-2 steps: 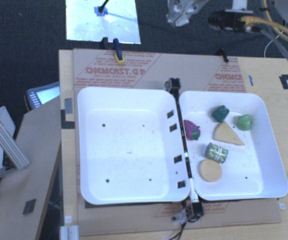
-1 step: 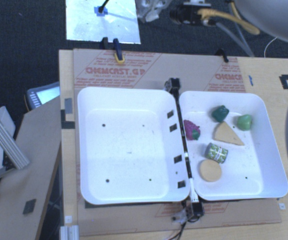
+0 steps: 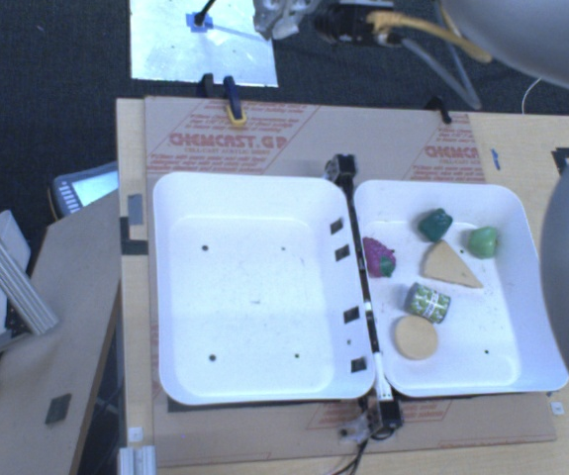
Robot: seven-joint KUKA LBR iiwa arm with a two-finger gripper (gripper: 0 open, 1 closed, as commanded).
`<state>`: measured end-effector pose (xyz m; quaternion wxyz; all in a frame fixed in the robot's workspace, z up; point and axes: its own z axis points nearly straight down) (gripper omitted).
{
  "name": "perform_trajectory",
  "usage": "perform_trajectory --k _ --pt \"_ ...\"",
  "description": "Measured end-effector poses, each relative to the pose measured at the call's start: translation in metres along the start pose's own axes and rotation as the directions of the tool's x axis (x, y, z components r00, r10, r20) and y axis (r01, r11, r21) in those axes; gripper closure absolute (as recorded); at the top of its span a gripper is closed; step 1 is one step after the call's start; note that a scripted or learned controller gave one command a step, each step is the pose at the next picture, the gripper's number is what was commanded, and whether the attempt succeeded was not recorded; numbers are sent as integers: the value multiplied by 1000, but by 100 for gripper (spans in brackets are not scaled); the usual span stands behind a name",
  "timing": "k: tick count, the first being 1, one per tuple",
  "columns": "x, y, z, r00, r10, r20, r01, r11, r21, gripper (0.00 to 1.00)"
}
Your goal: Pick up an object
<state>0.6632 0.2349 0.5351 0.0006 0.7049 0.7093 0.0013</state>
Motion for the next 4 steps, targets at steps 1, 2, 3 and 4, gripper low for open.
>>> perform_trajectory --k 1,2,3,4 --pt "-1 5 0 1000 1 1 -1 1000 0 100" --pt "0 5 0 1000 -1 1 1 1000 1 100" --pt "0 5 0 1000 -1 1 1 1000 1 100" --pt "0 5 0 1000 -1 1 1 1000 1 100"
